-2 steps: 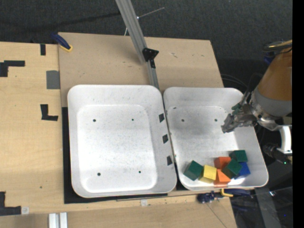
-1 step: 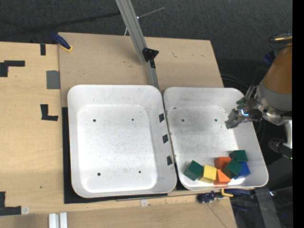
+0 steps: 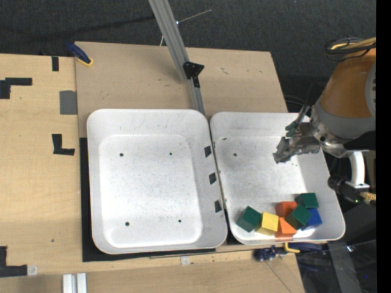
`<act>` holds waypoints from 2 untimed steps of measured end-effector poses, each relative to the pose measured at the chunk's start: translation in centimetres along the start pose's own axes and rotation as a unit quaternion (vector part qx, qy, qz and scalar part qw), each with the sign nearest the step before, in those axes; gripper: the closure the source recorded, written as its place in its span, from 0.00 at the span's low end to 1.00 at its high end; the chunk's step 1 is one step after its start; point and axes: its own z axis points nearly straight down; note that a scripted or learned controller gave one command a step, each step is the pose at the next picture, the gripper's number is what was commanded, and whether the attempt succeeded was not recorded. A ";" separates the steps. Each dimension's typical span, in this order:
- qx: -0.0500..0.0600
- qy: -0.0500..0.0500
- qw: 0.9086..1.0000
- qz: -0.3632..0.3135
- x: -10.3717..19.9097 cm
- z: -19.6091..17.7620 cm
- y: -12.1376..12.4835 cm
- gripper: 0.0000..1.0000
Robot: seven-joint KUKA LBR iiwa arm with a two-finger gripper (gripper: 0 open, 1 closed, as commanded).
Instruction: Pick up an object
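Gripper point(image 3: 286, 151) hangs over the right bin point(image 3: 244, 127), toward its far-right part, above bare white floor. The jaws are a dark blur from this height; cannot tell whether they stand wide or narrow, and nothing shows between them.

Candidate objects all sit in one huddle at the right bin's near-right corner, well apart from the jaws: green block point(image 3: 248, 218) at the left end, yellow block point(image 3: 269, 223) touching it, orange block point(image 3: 285, 226), a red-orange block point(image 3: 285, 209) behind, a dark green block point(image 3: 306, 199) farthest right, and a blue block point(image 3: 314, 218) against the near-right wall. From the jaws, the cluster lies toward the near side and slightly right.

Long axis of the huddle runs left-right along the near wall.

Judgement: the green block at the left end looks the easiest target, with open floor on its left and far sides. The rest are packed touching, with the bin wall close behind, leaving little room for jaws to straddle.

Left bin point(image 3: 146, 118) adjoins on the desk point(image 3: 36, 102).
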 end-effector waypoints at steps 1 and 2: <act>0.001 0.000 1.000 0.000 5.5 1.0 0.7 1.00; 0.001 0.001 1.000 -0.001 11.9 0.8 0.6 1.00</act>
